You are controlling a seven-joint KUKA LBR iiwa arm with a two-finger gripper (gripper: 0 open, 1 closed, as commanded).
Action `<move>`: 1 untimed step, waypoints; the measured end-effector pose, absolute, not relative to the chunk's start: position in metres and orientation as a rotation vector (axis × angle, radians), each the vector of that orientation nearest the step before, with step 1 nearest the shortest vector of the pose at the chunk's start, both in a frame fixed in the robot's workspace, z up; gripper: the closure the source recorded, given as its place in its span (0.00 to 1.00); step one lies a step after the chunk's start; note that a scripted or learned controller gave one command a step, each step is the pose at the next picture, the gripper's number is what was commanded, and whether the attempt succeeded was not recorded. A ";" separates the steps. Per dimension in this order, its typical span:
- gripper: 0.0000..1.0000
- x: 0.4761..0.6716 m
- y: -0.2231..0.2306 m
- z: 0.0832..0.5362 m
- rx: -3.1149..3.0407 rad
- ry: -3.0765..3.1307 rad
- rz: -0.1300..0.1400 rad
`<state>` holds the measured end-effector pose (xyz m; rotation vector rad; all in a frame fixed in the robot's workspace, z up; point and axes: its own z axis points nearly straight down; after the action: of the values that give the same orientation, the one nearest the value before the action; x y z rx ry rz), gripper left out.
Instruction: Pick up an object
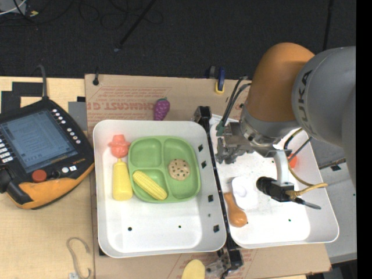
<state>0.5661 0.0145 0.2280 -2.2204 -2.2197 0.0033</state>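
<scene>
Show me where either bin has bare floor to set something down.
Left bin: the front strip below the plate and bottle is bare; its back half is crowded. Right bin: the front right corner, beyond the orange piece, is bare; the arm covers its back.

I find open floor across the near half of the left bin [157, 228]; its far half is taken by the green tray [145, 154], with a yellow bottle [121, 181] and pink toy [118, 146] just beside its left edge; in the right bin [305, 228] the near right corner lies bare; an orange piece [236, 212] and white piece [243, 189] crowd the left wall.
</scene>
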 end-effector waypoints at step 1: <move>1.00 0.556 0.012 0.237 -2.224 -2.214 0.004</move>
<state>0.5562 0.0119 0.2370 -2.2240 -2.2138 0.0035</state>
